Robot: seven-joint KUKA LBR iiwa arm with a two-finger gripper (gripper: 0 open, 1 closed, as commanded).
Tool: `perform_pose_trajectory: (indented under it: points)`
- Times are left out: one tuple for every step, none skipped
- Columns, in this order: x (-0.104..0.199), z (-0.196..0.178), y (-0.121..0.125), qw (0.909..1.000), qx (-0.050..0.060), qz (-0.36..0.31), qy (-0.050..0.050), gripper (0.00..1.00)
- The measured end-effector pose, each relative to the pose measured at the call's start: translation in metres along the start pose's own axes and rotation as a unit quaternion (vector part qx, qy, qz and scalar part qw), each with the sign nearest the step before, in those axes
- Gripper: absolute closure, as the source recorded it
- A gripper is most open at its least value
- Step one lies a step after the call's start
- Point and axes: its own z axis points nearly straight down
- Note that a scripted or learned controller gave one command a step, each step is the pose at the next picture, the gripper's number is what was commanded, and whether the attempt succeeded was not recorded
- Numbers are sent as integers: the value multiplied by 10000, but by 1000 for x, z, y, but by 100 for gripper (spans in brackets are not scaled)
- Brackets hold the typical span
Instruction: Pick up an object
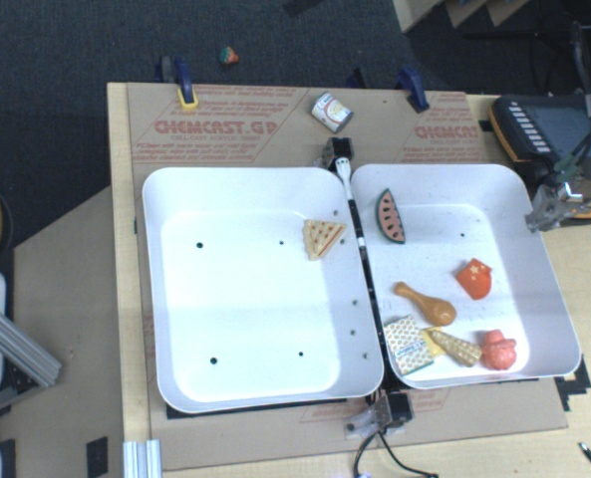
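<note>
The gripper (552,210) hangs at the right bin's (534,267) right rim, touching no toy; I cannot tell its state. The nearest free toy is the red piece (474,278), standing apart from the others. I would come straight down over it.

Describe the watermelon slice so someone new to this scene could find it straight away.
Look in the right bin, at its far left corner beside the divider. The watermelon slice lies there alone, apart from the toys nearer the front. It alone is a red crescent with a dark green rind.
</note>
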Motion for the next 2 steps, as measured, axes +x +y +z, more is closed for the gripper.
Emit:
perform_pose_trajectory:
  points:
    - [144, 63, -29, 10000, 41, -64, 29, 100]
    - [232, -88, -39, 9999, -91, -80, 26, 100]
